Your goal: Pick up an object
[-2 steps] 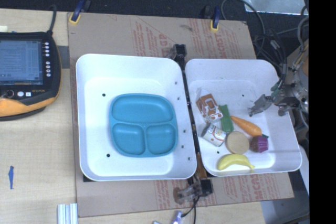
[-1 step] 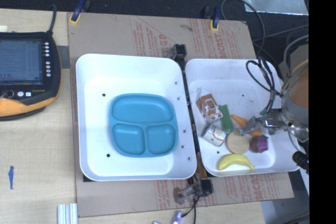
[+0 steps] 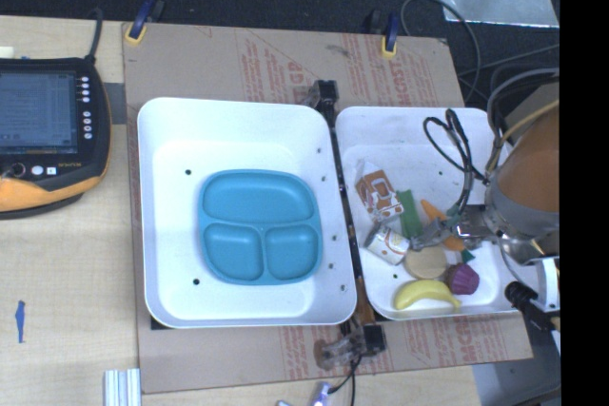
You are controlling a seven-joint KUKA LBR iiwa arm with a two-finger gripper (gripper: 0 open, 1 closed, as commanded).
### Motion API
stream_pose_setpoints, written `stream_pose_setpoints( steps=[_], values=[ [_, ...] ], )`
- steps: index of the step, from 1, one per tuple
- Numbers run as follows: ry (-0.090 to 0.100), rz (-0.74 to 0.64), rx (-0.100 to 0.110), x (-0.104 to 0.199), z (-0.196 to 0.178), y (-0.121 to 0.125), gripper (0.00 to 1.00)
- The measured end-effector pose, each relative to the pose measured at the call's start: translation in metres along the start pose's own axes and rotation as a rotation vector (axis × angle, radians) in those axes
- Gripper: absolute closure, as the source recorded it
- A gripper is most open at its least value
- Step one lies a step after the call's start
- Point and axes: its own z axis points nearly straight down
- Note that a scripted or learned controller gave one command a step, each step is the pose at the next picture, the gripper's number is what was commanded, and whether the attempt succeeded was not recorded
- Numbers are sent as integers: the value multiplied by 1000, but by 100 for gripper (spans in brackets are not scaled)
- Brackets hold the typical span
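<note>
Arm: the grey arm with its orange band [image 3: 535, 168] comes in over the right edge of the right bin [image 3: 381, 124]
Gripper: the gripper [image 3: 455, 231] sits low in the right bin, near its right edge, in the middle of the toy pile
Fingers: too small and blurry to see, so it cannot be told if they are apart or together
Things to pick: a yellow banana [image 3: 425, 297] lies by the front edge of the right bin, a purple toy [image 3: 463, 279] is just beside it, and a small box [image 3: 379, 192] lies nearer the bin's middle
Left bin: the left bin [image 3: 171, 299] has a blue plate [image 3: 259, 225] in its middle
What could go wrong: the toys lie close together, so the gripper may push them away, or pinch two at once and drop both
Another worry: a black cable [image 3: 452, 140] loops at the back right corner and may snag
</note>
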Motion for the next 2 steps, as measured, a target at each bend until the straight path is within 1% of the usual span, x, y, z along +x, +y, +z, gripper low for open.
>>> stream_pose_setpoints(
  steps=[1,2],
  values=[
    [0,-1,-1,18,0,54,0],
    [0,4,-1,-46,0,37,0]
  ],
)
